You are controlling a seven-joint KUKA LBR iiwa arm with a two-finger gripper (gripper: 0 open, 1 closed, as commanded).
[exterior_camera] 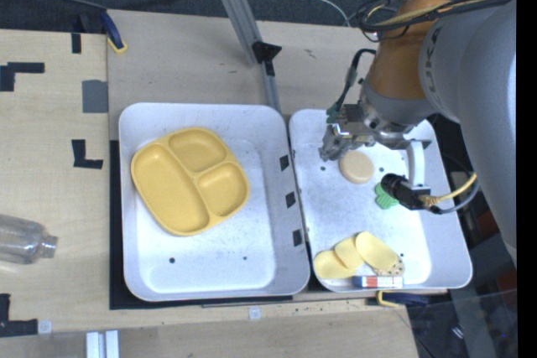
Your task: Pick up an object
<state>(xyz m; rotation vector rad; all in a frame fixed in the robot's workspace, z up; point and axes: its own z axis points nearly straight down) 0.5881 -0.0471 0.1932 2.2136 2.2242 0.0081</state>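
Observation:
My gripper [334, 143] hangs over the upper left part of the right bin [312, 205], low above its floor. A cream round disc [357, 168] lies just right of and below it, close to the gripper, and I cannot tell whether they touch. A small green object [385, 196] sits further right, partly behind a black connector on the arm's cable. Several yellow pieces [359, 256] lie at the bin's front edge, with a small red-and-white item [377, 282] beside them. Nothing shows held in the gripper.
The left bin [134, 264] holds a yellow divided plate [190, 179]. A metal pole [239, 8] slants down to the bins' back edge. A clear plastic bottle [21, 240] lies on the bench at the far left. The arm's grey body covers the right bin's back right corner.

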